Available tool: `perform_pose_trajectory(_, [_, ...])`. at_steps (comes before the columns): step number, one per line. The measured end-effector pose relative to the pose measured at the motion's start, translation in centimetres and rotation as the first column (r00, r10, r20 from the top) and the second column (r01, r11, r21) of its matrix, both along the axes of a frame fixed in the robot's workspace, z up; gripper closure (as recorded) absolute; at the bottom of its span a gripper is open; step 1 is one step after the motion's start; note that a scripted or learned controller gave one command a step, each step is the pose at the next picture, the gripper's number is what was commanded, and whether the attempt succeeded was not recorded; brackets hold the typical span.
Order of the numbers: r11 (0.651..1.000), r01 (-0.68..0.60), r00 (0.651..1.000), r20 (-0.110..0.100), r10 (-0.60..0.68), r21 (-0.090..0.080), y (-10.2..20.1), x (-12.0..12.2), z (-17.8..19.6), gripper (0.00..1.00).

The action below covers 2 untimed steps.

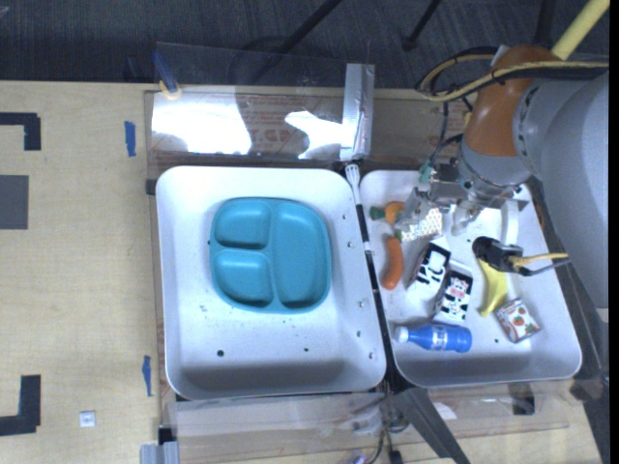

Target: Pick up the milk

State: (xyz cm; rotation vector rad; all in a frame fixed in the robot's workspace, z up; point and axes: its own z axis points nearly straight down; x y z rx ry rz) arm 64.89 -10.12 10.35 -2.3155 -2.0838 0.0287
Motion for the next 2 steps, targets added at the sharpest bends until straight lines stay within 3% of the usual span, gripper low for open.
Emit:
perform_pose_trajectory(1, [0.999,0.032,0.999,0.036,-0.031,-0.009,0.6,-6.9,-1.7,0.00])
perform_pose_trajectory(2, [0.992,0.130,0.991,0.031,-0.130,-0.008,1.4,-9.5,8.1,0.00])
